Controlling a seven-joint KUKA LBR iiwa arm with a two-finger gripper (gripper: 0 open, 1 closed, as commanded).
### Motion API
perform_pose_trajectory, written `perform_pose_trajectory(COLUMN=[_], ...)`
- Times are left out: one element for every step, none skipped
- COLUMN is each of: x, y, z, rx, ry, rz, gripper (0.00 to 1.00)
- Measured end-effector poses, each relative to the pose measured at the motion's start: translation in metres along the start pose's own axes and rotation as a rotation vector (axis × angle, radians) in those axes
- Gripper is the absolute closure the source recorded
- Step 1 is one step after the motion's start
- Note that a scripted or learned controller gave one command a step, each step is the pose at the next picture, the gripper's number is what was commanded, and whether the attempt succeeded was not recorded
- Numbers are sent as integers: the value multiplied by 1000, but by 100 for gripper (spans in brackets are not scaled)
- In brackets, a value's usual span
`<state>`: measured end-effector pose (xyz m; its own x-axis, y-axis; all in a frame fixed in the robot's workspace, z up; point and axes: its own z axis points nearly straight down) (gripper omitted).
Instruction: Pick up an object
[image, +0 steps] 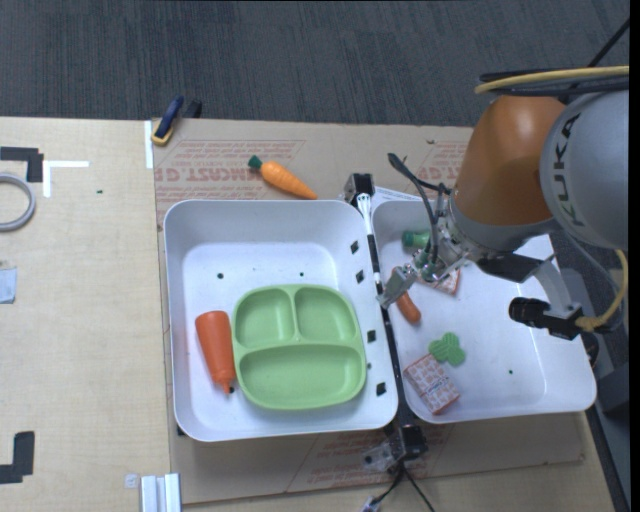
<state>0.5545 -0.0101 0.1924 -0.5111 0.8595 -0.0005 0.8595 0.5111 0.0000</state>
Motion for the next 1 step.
perform_pose_trajectory(x=[0], y=[0], z=[0], rx=[0], ry=[0], rz=[0], gripper=[0])
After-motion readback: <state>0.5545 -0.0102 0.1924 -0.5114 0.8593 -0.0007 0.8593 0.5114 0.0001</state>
